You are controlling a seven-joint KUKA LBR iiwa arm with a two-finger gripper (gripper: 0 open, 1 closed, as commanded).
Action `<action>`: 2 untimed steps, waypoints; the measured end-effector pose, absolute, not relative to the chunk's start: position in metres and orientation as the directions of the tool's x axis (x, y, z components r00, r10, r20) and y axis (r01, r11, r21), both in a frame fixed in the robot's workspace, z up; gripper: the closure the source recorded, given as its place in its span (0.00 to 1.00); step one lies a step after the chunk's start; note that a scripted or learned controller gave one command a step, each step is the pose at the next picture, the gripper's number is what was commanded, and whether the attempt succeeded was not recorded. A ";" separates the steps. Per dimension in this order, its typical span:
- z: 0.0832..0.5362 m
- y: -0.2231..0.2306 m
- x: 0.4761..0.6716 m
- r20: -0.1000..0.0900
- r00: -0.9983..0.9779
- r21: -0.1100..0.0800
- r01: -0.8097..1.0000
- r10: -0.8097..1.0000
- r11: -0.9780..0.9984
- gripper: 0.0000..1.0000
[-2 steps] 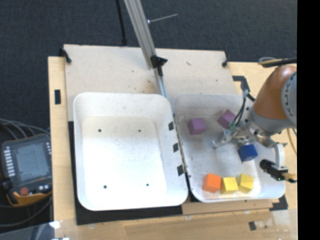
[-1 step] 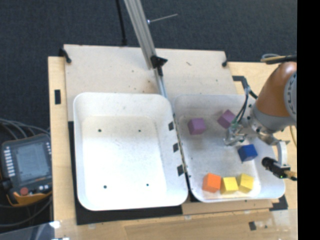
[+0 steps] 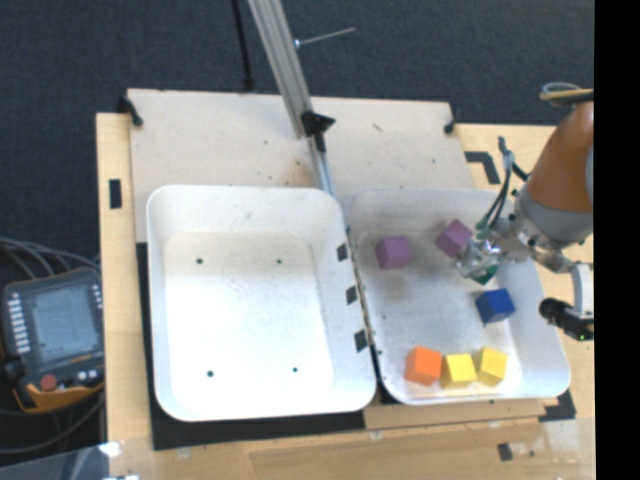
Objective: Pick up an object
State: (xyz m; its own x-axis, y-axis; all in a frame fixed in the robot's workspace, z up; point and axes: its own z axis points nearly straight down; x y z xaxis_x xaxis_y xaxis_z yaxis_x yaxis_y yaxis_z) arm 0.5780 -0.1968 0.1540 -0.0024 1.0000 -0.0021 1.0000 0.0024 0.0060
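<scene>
Purple cube [image 3: 455, 236] lay in the right bin [image 3: 420, 208], touching the gripper [image 3: 482, 260] at its 10 o'clock. Probably light and rigid; grip opposite flat faces. Jaw state: cannot tell, view too coarse. Nothing visibly held.

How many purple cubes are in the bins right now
2, both in the right bin: one purple cube near its upper left, the other just right of it, beside the hand. The arm may hide more.
</scene>
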 end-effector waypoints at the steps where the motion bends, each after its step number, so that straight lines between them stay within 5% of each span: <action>1: 0.219 -0.196 0.580 -0.003 -0.003 0.009 1.000 1.000 0.003 1.00; 2: 0.283 -0.202 0.585 -0.004 -0.004 0.009 1.000 1.000 0.004 1.00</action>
